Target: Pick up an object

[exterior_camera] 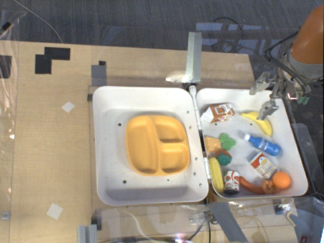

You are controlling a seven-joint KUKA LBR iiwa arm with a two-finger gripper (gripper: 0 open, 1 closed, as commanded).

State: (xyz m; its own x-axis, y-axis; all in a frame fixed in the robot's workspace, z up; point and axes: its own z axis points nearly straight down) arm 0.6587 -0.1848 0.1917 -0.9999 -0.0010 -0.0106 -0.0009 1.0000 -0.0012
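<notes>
Hand (269, 107): above banana (258, 122), far right bin (302, 186); open or closed, cannot tell.
Approach: descend straight, straddle banana's narrow width, avoid blue bottle (263, 144).

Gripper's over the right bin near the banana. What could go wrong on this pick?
1. The banana lies close to the bin wall, so the gripper may clip the wall on descent.
2. The blue bottle lies just below the banana; a slight miss could nudge it.
3. The bin is crowded, so one bump may shift neighbours.
</notes>
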